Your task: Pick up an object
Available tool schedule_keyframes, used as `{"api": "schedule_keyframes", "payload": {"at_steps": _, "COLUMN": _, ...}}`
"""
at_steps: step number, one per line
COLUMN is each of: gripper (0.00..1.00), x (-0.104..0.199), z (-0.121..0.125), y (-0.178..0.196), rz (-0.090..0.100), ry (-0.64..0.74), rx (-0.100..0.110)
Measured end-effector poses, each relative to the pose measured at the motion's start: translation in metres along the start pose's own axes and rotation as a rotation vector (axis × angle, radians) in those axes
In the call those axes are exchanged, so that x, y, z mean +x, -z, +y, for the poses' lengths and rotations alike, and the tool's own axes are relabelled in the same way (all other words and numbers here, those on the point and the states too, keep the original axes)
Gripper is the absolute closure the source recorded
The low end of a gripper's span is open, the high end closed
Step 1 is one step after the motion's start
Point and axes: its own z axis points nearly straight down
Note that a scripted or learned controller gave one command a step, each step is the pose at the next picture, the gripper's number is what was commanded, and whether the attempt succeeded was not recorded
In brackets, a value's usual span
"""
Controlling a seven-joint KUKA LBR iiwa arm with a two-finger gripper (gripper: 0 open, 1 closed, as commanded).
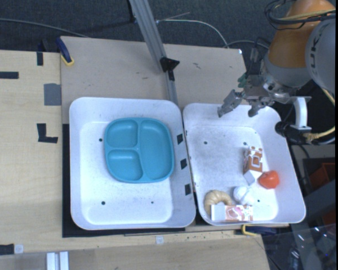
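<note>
My gripper [237, 108] hangs over the back edge of the right bin [214, 151], its two fingers spread open with nothing between them. The objects lie well in front of it, at the bin's front right. A small brown and white carton [253, 160] sits beside an orange tomato-like ball [268, 179]. A tan croissant [217, 197], a white lump [240, 193] and a flat pink and white packet [235, 212] lie along the front wall.
The left bin [84, 156] holds a teal divided plate [139, 149]. A grey metal pole [149, 30] slants down to the gap between the bins at the back. Cables run by the arm at the right.
</note>
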Motion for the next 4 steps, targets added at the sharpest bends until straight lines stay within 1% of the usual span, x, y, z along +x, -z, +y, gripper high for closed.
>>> {"api": "schedule_keyframes", "payload": {"at_steps": 1, "gripper": 0.00, "x": 0.000, "z": 0.000, "y": 0.000, "rz": 0.000, "ry": 0.000, "rx": 0.000}}
{"api": "schedule_keyframes", "payload": {"at_steps": 2, "gripper": 0.00, "x": 0.007, "z": 0.002, "y": -0.063, "rz": 0.000, "ry": 0.000, "rx": 0.006}}
{"api": "schedule_keyframes", "payload": {"at_steps": 3, "gripper": 0.00, "x": 0.005, "z": 0.008, "y": -0.124, "rz": -0.001, "ry": -0.001, "rx": 0.006}}
{"api": "schedule_keyframes", "payload": {"at_steps": 4, "gripper": 0.00, "x": 0.006, "z": 0.007, "y": -0.155, "rz": -0.002, "ry": 0.000, "rx": 0.001}}
